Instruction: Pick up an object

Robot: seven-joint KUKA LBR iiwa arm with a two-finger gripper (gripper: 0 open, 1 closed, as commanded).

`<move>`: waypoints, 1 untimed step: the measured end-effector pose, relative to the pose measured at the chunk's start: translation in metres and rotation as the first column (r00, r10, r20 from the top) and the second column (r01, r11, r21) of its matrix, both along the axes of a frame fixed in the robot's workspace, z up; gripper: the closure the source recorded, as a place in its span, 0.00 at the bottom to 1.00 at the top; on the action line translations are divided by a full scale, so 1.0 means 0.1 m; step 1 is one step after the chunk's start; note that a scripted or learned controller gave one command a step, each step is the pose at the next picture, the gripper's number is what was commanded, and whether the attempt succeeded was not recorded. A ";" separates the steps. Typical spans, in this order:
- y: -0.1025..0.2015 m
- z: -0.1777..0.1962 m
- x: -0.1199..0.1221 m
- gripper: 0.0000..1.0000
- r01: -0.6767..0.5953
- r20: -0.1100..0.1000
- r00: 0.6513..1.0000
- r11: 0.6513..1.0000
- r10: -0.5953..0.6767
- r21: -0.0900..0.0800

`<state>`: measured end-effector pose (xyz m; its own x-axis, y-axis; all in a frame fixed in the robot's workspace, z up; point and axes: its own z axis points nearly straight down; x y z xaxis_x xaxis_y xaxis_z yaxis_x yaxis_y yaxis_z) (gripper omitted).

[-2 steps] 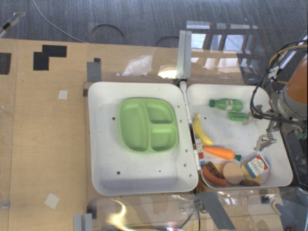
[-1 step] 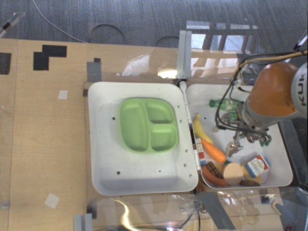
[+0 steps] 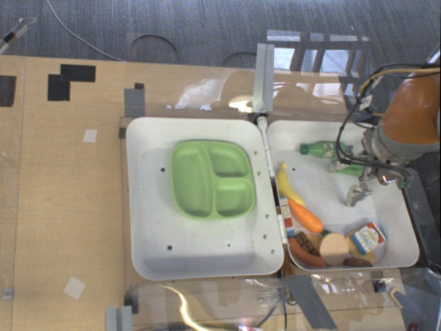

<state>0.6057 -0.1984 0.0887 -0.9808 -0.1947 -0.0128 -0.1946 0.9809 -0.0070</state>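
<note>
The gripper (image 3: 358, 194) hangs over the bare floor of the right bin (image 3: 406, 219), in its upper right part, and its small metal fingers point down; whether they are spread or pressed together cannot be told at this size, and nothing is seen between them. Above the fingers sits the grey wrist with its orange band (image 3: 413, 112), wrapped in dark cables, reaching in from the right.

Just left of the wrist, near the bin's far wall, a green bottle (image 3: 318, 148) lies on its side. Further left, along the wall shared with the other bin, a banana (image 3: 287, 186) lies lengthwise, and a carrot (image 3: 305, 216) lies just below it, slanting toward the near corner. In that near corner several items crowd together (touching or nearly so): a sausage (image 3: 305, 250), a round tan bun (image 3: 334, 247), and a small carton (image 3: 367, 238) with blue and orange print, well apart from the gripper.

The left bin (image 3: 151, 247) holds a green divided plate (image 3: 211, 178), lying flat near its middle. Both bins rest on a wooden bench (image 3: 62, 205).
</note>
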 end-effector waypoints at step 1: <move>-0.10 -0.02 0.56 0.00 -0.113 -0.054 0.992 0.994 0.113 0.014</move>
